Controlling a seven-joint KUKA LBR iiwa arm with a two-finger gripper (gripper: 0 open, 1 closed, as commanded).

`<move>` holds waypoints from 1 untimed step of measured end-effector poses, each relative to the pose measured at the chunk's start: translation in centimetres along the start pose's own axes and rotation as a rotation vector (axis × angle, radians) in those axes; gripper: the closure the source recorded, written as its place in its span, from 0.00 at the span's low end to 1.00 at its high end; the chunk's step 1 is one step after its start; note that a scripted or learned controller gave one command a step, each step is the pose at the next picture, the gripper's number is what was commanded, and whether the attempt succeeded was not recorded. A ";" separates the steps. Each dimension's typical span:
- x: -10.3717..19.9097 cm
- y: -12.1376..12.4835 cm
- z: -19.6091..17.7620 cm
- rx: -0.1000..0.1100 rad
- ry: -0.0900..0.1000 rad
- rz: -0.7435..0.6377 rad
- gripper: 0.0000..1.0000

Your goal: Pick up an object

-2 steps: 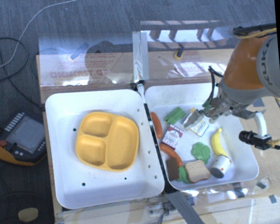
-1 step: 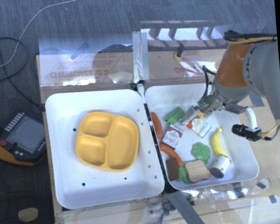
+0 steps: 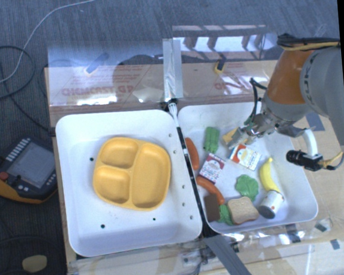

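Note:
The right bin (image 3: 304,212) holds a heap of toy food. There is a green piece (image 3: 211,139), an orange sausage (image 3: 191,153), a red and white packet (image 3: 211,167), a white packet with a red print (image 3: 245,156), a banana (image 3: 268,176), a green leafy piece (image 3: 246,185), a white cup (image 3: 271,203) on its side and a slice of bread (image 3: 242,210). My gripper (image 3: 249,130) hangs low over the bin's upper middle, just above the white packet and beside a small tan piece (image 3: 229,136). The wrist hides its tips.
A yellow divided plate (image 3: 132,171) lies in the left bin (image 3: 84,231). The ridge between the bins (image 3: 185,162) runs down the middle. A clear taped wall (image 3: 172,68) stands behind both bins. A handheld pendant (image 3: 22,171) lies on the floor at the left.

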State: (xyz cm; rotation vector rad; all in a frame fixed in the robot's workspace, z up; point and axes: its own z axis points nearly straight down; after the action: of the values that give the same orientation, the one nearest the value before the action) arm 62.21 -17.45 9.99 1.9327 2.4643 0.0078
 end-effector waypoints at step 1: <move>7.3 5.5 -8.3 0.012 0.002 0.210 1.00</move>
State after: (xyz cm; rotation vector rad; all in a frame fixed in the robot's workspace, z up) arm 65.74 -8.99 18.35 2.1868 2.2548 -0.0036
